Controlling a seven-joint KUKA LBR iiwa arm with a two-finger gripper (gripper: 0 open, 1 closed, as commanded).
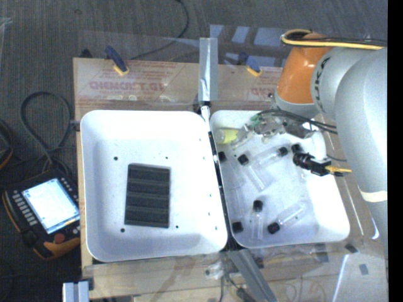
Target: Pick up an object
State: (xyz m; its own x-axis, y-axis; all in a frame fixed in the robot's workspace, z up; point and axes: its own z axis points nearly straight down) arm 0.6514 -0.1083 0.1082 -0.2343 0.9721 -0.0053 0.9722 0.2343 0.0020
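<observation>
The arm (352,99) is the largest thing in frame, a grey bulk with an orange band filling the upper right and leaning in over the right bin. Under everything lies the worktop (145,83), a pale board with faint red lettering along its upper strip.

On it sit two shallow white bins side by side. The left bin (101,137) takes the centre-left of the frame and carries a flat black ribbed pad (148,195) near its middle. The right bin (327,222) holds the scatter of small things any pick would come from: several clear tubes with black caps (277,222) lying at different angles across the floor of the bin, and a small yellowish piece (228,135) in its upper left corner, just beside the wall shared with the left bin.

The hand (272,126) sits at the upper edge of the right bin, low over the tubes; the view is too cluttered there to tell whether it is released or clenched, and nothing shows clearly between its parts.

By my judgement the pick is not yet done: every tube seen lies on the bin floor, so the grasp and the lift both remain. The tubes look slick, light and apt to roll.

At lower left, off the worktop, a handheld control pendant (47,209) lies with its screen lit.
</observation>
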